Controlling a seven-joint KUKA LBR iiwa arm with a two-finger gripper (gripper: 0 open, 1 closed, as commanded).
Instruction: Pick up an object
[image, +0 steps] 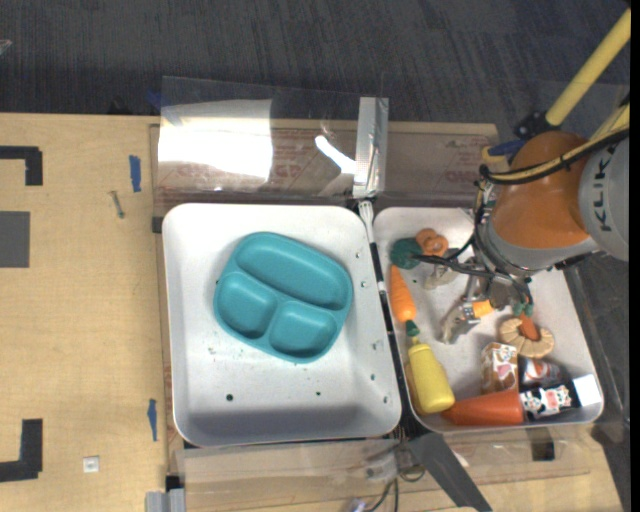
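The gripper (468, 318) hangs low over the middle of the right bin (580, 330), beneath the arm's orange band (535, 195). Whether it is spread or closed cannot be told from above, and nothing can be seen in its hold.

Objects ring it closely. At about 3 o'clock lies a small round tan piece (528, 338). At 4 o'clock sits a small printed packet (500, 366), with a black-and-white carton (548, 398) beyond it. At 6 o'clock an orange-red carrot-like piece (487, 408) lies along the bin's near wall. At 7 o'clock is a yellow bottle (428, 376); at 9 o'clock, a slim orange carrot (401, 293); at 11 o'clock, a small orange ring (432, 241).

To do the pick well, the program should settle on one isolated target, probably the yellow bottle, and centre over it before descending. The left bin (190, 380) holds a teal divided plate (284, 294).
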